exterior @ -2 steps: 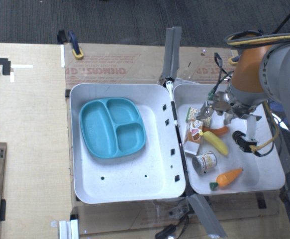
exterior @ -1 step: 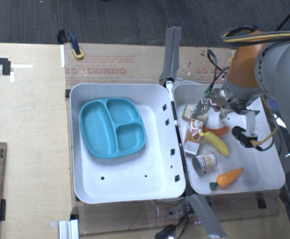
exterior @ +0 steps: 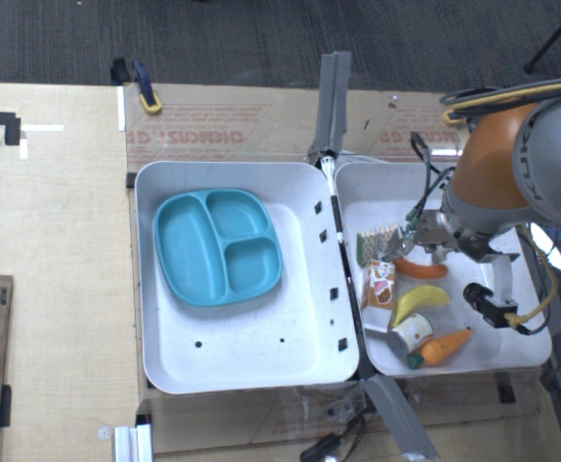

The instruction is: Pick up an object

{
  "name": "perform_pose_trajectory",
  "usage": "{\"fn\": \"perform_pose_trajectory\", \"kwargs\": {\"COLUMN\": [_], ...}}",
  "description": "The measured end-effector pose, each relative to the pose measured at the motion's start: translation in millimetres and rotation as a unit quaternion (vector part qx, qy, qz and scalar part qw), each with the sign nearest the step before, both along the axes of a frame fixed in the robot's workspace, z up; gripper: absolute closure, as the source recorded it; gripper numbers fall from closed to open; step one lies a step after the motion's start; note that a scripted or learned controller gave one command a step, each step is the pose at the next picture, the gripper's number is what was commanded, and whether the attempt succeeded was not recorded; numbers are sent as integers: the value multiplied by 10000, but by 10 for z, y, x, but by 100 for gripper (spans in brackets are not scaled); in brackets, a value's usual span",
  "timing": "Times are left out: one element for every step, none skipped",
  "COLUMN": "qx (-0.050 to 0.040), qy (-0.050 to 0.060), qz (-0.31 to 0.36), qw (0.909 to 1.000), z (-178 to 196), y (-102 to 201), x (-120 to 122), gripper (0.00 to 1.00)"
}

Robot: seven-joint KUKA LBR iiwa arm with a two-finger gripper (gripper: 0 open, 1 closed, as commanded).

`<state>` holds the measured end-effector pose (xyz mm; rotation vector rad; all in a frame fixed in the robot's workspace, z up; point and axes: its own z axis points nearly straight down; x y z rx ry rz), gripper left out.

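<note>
Arm reached in from the right over the right bin (exterior: 540, 349); the gripper (exterior: 407, 243) sat low among the toy food at that bin's upper middle. Finger state could not be read: the wrist body covered them, so no grasp was confirmed. Nearest candidate was the orange sausage-like piece (exterior: 421, 269), just below the gripper and possibly touching it, long axis running left–right. Banana (exterior: 420, 301) lay further toward the near edge, with the small can (exterior: 413, 333) and carrot (exterior: 442, 346) beyond. Small carton (exterior: 381, 283) lay to the left. Left bin (exterior: 261, 349) held the blue divided plate (exterior: 218, 246), well apart. Judgement: a short drop onto the sausage, fingers closing across its narrow width.
</note>
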<state>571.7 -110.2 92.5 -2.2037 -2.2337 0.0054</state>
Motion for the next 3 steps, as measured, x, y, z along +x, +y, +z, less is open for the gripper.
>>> {"fn": "perform_pose_trajectory", "kwargs": {"qx": [-7,0,1], "qy": [3,8,31], "qz": [-619,-416,-436], "qw": [9981,9991,9990], "z": [-22,-48,3], "y": [-92,-195,-213], "x": [628,-83,-87], "gripper": [0,0,100]}}
